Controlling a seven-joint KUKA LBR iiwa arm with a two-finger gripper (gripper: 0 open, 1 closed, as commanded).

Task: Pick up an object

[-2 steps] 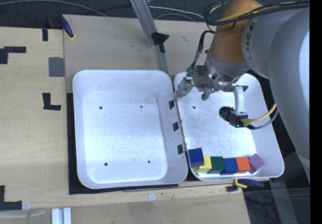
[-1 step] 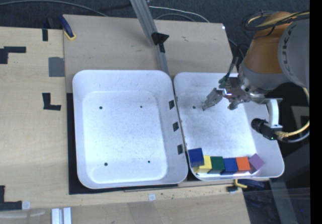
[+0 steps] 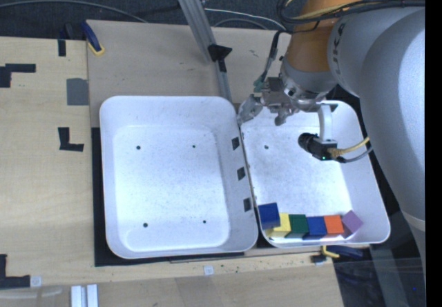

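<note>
Overhead, arm point(image 3: 359, 43) bent over right bin point(image 3: 373, 192).
Gripper point(image 3: 266, 109) at upper centre; coloured blocks point(image 3: 307, 224) lie well apart, lower right.

exposure: bright and even; light seeming to be coming from overhead
left bin point(image 3: 169, 109): white floor running near blown-out, speckle still reading through
right bin point(image 3: 359, 188): floor glaring white in its near half
shadows: soft ones falling under the arm point(image 3: 387, 85) onto the right bin's far end; a thin dark line sitting along the left bin's near edge
bench point(image 3: 41, 181): wood tone showing flat, no hotspots
focus: blocks point(image 3: 307, 224) and bin rims looking slightly soft; the arm blurring out large at the right
noise: fine grain showing in the dark background up top
</note>
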